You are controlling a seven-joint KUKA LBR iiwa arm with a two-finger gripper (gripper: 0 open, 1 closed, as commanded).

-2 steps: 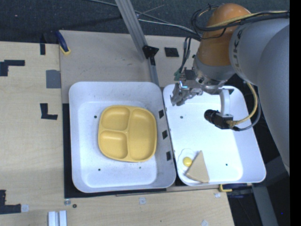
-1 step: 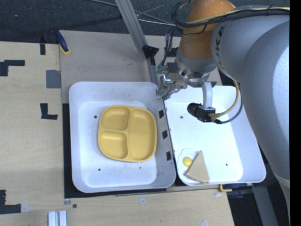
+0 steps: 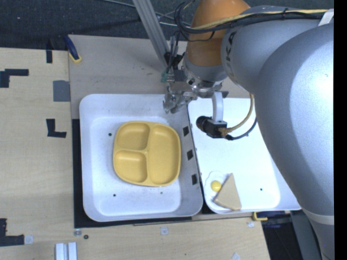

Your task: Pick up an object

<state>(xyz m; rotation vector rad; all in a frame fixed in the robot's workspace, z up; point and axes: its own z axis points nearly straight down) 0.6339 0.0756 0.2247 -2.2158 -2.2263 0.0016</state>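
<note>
Gripper [image 3: 174, 101] hung at the back right corner of the left bin [image 3: 89, 145], close to the rim it shares with the right bin [image 3: 255, 161]. Whether it stood open or closed could not be told at that angle, and nothing showed in its grasp.

Candidates for the pick lay in both bins. A yellow divided plate [image 3: 146, 153] sat flat in the middle of the left bin, nearer the camera than the gripper. In the right bin's front left corner a tan wedge [image 3: 229, 194] rested just beside a small yellow ball [image 3: 216, 186], both hard against the rim.

The step in hand looked like the approach, with no object yet reached. The plate seemed the nearer target, but it lay low and wide, so a good try would probably come down over one raised edge or a divider ridge and pinch that lip, not the whole body. The wedge and ball were crowded against the wall, which would likely foul a descent there. Coming down straight and clear of the bin rim mattered too.
</note>
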